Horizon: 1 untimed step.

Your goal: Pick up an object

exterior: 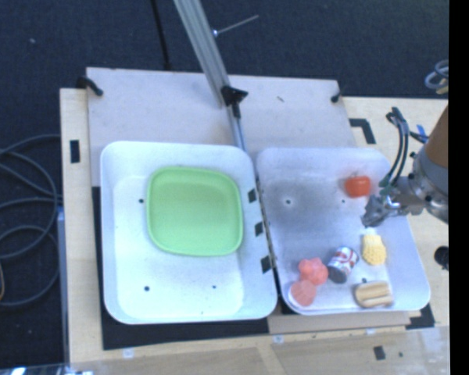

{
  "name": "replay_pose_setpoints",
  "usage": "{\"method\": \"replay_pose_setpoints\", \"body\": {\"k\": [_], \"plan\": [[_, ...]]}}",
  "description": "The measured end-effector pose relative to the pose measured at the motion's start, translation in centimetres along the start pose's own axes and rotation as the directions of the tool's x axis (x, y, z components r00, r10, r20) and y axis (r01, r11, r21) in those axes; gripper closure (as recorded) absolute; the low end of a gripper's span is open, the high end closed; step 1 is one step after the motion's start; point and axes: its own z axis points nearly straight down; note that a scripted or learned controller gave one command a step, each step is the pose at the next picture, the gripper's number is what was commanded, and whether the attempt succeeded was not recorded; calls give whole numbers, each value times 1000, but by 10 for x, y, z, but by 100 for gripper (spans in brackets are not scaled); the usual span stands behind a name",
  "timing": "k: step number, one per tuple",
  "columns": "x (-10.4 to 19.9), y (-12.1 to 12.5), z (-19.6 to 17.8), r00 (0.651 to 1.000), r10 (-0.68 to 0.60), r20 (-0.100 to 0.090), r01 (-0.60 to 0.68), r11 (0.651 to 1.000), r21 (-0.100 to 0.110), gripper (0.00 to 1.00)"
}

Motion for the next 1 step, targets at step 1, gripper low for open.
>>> {"method": "replay_pose_setpoints", "body": {"k": [1], "plan": [[0, 1, -23, 1000, 0, -1, 0, 1000, 3, 100]]}}
